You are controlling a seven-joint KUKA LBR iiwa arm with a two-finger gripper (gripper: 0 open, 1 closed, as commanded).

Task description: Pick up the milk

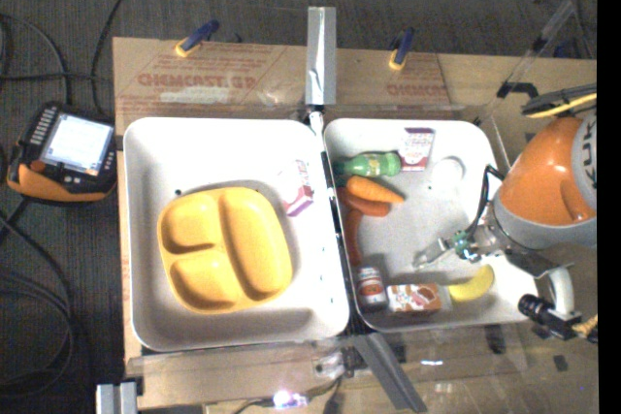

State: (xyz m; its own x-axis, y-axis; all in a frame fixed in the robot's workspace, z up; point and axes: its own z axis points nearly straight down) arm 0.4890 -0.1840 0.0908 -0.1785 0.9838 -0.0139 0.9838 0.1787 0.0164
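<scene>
A small white carton with a purple label (418, 147), which looks like the milk, stands at the far side of the right bin (456, 172). A second small carton, pink and white (301, 195), lies in the left bin (146, 238) by its right wall; I cannot tell which of the two is the milk. My gripper (439, 251) hangs low over the right bin's middle, pointing left, well nearer than the purple-labelled carton and apart from it. Nothing shows in the gripper.
A green bottle (369, 164) and a carrot (375, 193) lie at the right bin's far left. A can (370, 286), a red-brown box (414, 299) and a banana (473, 286) line its near wall. A yellow divided plate (226, 247) sits in the left bin.
</scene>
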